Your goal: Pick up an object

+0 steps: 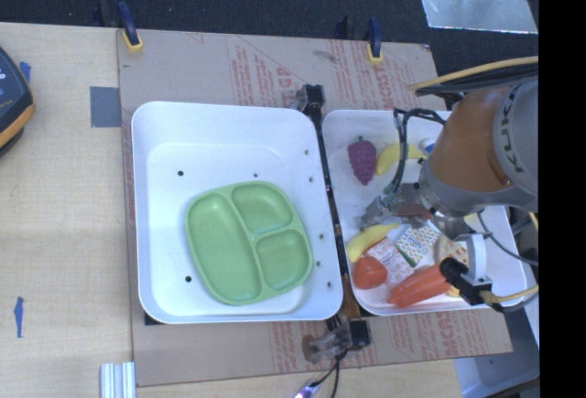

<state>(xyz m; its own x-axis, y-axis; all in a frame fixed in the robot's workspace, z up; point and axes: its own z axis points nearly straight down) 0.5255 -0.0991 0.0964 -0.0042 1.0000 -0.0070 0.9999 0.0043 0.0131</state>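
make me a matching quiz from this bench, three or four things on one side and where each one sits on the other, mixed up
Things:
1. green plate
2. purple grapes
3. tomato
4. carrot

Places:
A. far end of the right bin
B. near edge of the right bin, beside the tomato
C. left bin
D. near left corner of the right bin, under the banana

Pairs: 1-C, 2-A, 3-D, 4-B

Two bins are sitting side by side on the bench. The left bin (146,204) is holding a divided plate (249,242). The right bin (341,135) is holding grapes (363,158) at the back, a tomato (369,273) and carrot (419,285) side by side at the front.
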